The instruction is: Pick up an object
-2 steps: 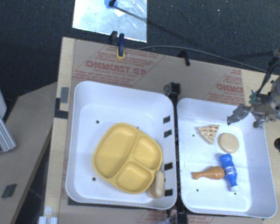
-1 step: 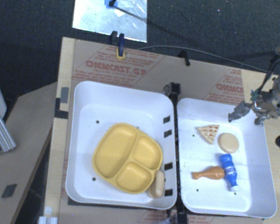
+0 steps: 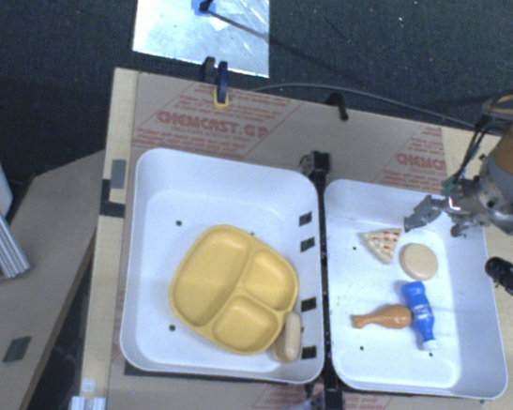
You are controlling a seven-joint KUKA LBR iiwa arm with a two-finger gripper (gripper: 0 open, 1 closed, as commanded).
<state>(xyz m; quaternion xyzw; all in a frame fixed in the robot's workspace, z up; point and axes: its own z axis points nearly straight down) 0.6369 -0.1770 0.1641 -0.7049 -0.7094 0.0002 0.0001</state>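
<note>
Hovering over the right bin point(image 3: 478, 316) far edge, the gripper point(image 3: 444, 214) is seen with fingers spread, nothing between them. Just beside it: round bun point(image 3: 418, 262), pizza slice point(image 3: 382, 243). Nearer the front edge: blue bottle point(image 3: 419, 313), drumstick point(image 3: 383, 318). All judged light, rigid plastic, slippery. Bun is best pinched across its width.

Evenly and brightly lit from above, with soft, faint shadows. Strong glare on the foil sheet point(image 3: 206, 12) at upper left of the frame. Slightly soft focus throughout; dark surroundings nearly featureless.
</note>
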